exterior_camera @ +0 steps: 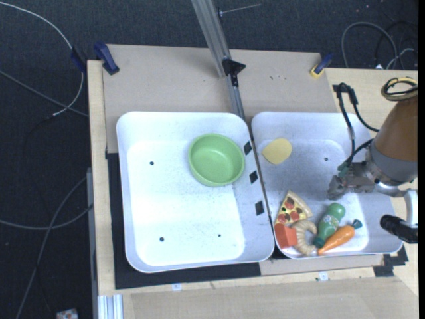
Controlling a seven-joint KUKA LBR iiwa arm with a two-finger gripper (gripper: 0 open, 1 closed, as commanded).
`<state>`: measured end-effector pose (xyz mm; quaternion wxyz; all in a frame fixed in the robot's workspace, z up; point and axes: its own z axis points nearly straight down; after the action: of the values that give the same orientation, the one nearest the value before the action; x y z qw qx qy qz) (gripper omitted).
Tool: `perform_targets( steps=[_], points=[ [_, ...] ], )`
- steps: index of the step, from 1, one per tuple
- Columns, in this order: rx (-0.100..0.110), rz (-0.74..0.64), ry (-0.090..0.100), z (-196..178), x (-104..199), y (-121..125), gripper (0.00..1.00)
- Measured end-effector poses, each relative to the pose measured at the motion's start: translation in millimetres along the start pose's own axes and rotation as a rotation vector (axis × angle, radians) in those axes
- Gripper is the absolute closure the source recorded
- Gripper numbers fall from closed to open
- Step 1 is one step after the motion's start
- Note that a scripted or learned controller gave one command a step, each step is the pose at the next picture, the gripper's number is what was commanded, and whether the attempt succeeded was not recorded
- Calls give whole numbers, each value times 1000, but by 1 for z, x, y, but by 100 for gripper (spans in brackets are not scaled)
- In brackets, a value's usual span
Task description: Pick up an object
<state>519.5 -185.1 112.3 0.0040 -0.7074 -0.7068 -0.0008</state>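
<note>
End effector (340,186), finger spread impossible to tell, low in right bin (312,128) just above green bottle (331,220).

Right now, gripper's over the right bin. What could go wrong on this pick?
1. The gripper sits just above the green bottle, carrot, pizza slice and other toys, heaped touching; closing may catch two or none.
2. The heap hugs the right bin near wall, so fingers could strike it.

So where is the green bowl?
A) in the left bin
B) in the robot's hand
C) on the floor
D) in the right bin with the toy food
A: the green bowl sits alone in the left bin, while the toy pizza slice and carrot lie in the right bin.
</note>
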Motion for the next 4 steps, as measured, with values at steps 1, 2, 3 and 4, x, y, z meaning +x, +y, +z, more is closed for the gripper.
perform_targets(
  steps=[1, 2, 3, 4],
  points=[
    [-12, -2, -7, -58, 6, -7, 100],
    [-13, -3, -7, -122, 10, -11, 100],
    [-11, -3, -8, -136, 11, -10, 100],
    [2, -7, -1, -124, 65, 6, 100]
  ],
)
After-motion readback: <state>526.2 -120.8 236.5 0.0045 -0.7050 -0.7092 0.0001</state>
